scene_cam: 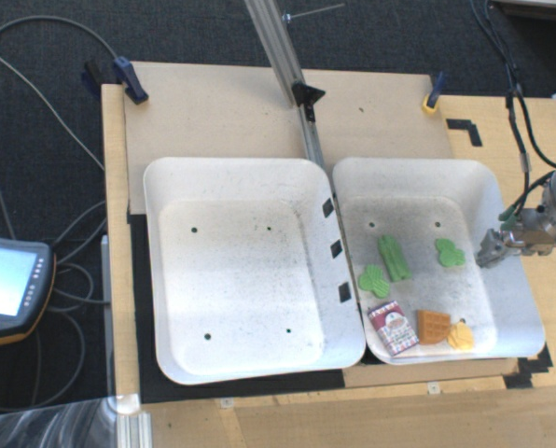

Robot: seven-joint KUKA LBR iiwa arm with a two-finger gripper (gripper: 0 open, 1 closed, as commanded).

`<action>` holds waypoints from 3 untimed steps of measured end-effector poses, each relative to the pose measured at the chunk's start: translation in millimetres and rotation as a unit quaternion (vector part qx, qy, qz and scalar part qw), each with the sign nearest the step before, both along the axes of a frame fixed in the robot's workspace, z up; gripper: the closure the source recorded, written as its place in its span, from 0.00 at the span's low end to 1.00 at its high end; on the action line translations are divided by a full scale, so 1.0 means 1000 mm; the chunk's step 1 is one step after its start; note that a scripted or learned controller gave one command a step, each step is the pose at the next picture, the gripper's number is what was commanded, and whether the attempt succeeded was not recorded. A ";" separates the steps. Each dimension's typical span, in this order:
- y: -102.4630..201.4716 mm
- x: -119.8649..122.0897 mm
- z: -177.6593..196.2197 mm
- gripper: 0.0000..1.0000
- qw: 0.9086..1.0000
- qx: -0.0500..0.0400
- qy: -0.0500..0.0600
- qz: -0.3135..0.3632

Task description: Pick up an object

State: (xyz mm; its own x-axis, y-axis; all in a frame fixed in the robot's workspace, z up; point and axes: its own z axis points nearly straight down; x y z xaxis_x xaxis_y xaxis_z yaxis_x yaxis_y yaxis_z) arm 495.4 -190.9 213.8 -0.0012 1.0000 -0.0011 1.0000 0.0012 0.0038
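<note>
The right bin (418,177) holds several small objects. A long green piece (393,257) lies near its middle, with a rounder green piece (373,281) just below it. Another green piece (450,253) lies further right. Along the front wall sit a dark red packet (393,329), an orange waffle-like square (434,326) and a small yellow item (461,336). My gripper (495,248) hovers over the right rim of this bin, just right of the green piece there, with nothing seen in it.
The left bin (231,269) stands beside the right one, bare white with dark specks. A slanted metal pole (278,49) rises from between the bins at the back. Cables hang at the right, and a handheld screen (7,287) lies off the bench on the left.
</note>
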 end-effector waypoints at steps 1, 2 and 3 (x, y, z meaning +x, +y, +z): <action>0.058 0.023 0.008 1.00 1.000 0.001 0.000 0.004; 0.106 0.036 0.019 1.00 1.000 0.002 0.001 0.003; 0.162 0.040 0.018 1.00 1.000 0.002 0.002 0.003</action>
State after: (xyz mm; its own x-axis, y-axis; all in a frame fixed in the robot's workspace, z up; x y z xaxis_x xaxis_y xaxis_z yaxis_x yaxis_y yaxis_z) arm 535.9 -29.4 231.6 -0.0078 1.0000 0.0033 1.0000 0.0078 -0.0004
